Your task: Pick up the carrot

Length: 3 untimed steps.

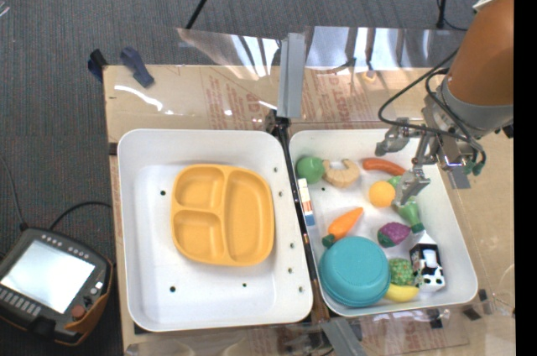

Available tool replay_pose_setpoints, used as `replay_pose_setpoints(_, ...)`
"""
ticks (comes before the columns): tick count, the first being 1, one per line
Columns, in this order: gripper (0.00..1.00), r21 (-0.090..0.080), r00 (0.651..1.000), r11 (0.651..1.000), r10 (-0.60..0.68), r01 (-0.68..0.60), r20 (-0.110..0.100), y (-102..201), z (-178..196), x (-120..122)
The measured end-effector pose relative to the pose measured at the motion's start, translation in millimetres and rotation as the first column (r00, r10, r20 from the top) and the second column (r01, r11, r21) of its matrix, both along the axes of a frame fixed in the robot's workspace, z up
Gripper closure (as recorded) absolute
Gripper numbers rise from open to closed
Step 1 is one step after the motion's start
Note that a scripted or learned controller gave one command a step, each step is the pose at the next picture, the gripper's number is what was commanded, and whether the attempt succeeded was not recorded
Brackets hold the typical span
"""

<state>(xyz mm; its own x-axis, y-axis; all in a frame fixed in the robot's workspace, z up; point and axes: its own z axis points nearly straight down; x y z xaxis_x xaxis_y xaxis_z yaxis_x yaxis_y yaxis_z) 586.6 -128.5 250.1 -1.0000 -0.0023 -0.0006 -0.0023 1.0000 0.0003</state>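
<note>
The carrot (346,222) is orange with a green stub at its lower-left end. It lies flat in the middle of the right bin (464,258), just above a teal bowl (354,270). My gripper (412,184) hangs over the upper right part of that bin, right of an orange ball (382,194). It is up and to the right of the carrot, well apart from it. Nothing from the bin shows in its grasp.
Around the carrot lie a green fruit (310,169), a bread piece (341,173), a red sausage (383,165), a purple eggplant (393,233), a milk carton (426,262) and a banana (403,292). A yellow divided plate (223,213) sits in the left bin (143,262).
</note>
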Motion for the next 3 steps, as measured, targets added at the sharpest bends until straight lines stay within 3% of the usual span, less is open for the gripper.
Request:
replay_pose_setpoints(1,0.00,0.003,0.996,0.996,0.086,-0.086,-0.007,15.9,-164.7,-22.3)
replay_pose_setpoints(2,0.00,0.001,1.000,1.000,0.016,-0.016,0.004,43.4,-161.9,-57.3)
replay_pose_setpoints(3,1.00,0.001,1.000,1.000,0.022,-0.022,0.004,45.1,-152.4,-56.8)
